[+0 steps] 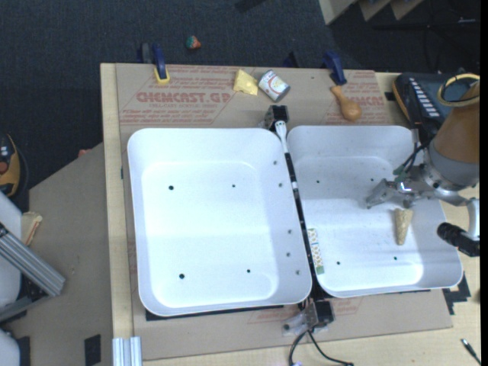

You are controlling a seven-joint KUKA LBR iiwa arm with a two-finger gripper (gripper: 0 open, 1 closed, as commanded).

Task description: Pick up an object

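A tan cone-shaped object (402,226) lies in the right bin (347,277), near its right side, with its tip pointing toward the front. My gripper (387,194) hangs over the same bin, just up and to the left of the cone and apart from it. Its grey fingers (374,199) are spread open with nothing between them. The arm's orange band (460,137) is at the right edge. The left bin (152,204) holds no objects.
On the board behind the bins lie a yellow wedge (245,83), a small white can (274,86) and an orange-brown pear-shaped piece (347,105). Blue clamps (160,64) (332,65) hold the board's back edge. A black device (415,97) sits at the back right.
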